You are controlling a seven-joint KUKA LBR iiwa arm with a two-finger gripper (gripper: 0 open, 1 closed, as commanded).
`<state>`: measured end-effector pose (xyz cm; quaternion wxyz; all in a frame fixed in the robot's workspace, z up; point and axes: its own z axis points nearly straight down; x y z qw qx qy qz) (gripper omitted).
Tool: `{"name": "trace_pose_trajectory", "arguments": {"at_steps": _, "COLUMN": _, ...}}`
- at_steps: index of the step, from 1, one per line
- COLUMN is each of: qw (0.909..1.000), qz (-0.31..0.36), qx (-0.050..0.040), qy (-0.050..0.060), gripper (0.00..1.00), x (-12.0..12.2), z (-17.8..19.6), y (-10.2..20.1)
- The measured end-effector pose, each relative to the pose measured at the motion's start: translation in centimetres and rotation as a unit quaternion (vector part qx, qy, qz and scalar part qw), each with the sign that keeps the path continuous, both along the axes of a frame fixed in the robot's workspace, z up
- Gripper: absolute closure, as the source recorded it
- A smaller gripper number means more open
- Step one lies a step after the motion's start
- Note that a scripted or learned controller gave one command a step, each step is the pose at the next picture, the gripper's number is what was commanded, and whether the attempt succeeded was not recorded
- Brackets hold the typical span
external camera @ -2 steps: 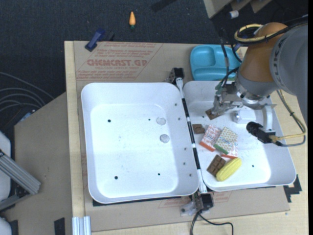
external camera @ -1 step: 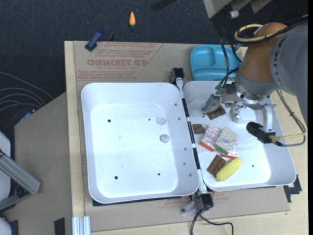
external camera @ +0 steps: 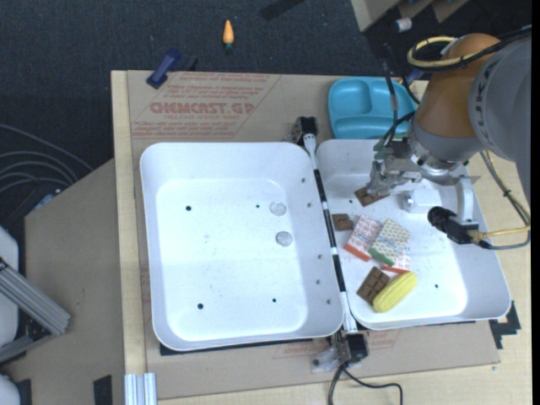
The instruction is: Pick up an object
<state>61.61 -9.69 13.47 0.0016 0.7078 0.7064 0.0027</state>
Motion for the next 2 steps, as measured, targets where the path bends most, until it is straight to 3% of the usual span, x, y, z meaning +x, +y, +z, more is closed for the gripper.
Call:
{"name": "trace_pose_trajectory", "arguments": {"at_steps": 1, "qw": 1.0, "qz": 0.0, "qx": 0.0001, "qy": 0.0, "gripper": 0.0, "x": 0.0, "z": 0.0, "y": 0.0}}
{"name": "trace_pose_trajectory", "arguments": {"at_steps": 2, "qw": 1.0, "qz": 0.002, "qx": -0.001, "qy": 0.0, "gripper": 0.0, "x": 4.3, "z": -4.7, "y": 0.5}}
